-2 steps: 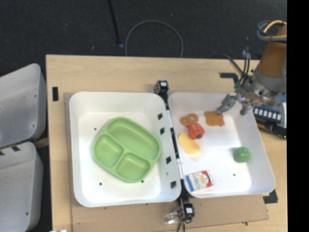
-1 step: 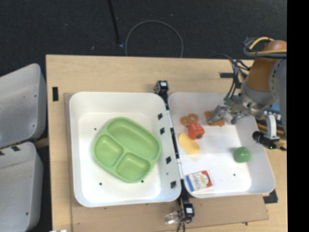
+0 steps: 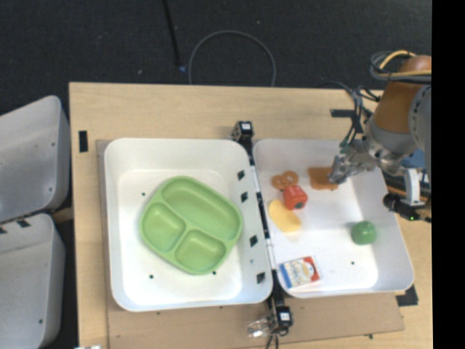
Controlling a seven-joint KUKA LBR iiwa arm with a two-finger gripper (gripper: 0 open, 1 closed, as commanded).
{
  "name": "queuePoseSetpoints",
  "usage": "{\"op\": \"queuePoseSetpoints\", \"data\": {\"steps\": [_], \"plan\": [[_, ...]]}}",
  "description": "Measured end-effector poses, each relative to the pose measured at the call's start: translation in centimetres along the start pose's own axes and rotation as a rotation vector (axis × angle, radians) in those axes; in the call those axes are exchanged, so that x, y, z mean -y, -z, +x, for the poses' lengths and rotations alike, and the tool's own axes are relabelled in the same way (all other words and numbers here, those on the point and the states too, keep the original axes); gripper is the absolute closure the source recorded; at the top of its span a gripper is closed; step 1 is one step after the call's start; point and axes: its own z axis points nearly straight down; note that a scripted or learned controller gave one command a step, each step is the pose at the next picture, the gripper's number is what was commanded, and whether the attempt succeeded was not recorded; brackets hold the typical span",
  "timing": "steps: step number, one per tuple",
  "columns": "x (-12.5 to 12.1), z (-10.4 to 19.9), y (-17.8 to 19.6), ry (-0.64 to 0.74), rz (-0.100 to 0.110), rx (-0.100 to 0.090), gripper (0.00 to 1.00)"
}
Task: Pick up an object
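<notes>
Dark carpeted floor (image 3: 109,27) behind a light wood surface (image 3: 167,111). Thin black cable (image 3: 232,38) loops on the floor, a dark rod (image 3: 171,24) beside it. Two white chair seats (image 3: 29,158) at left. Even, flat lighting.

Tray (image 3: 190,225) in left bin (image 3: 116,267)

This looks like a robotics lab. A plain wooden bench (image 3: 182,111) carries two white bins (image 3: 123,267) clamped side by side, on dark carpet (image 3: 87,27). A loose cable (image 3: 232,49) loops at 12 o'clock, and the arm (image 3: 396,115) enters at 3 o'clock.
</notes>
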Motion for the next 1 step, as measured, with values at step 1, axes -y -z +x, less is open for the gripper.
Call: {"op": "queuePoseSetpoints", "data": {"steps": [1], "plan": [[-0.05, -0.25, 6.34, -0.002, -0.006, -0.001, 1.00]]}}
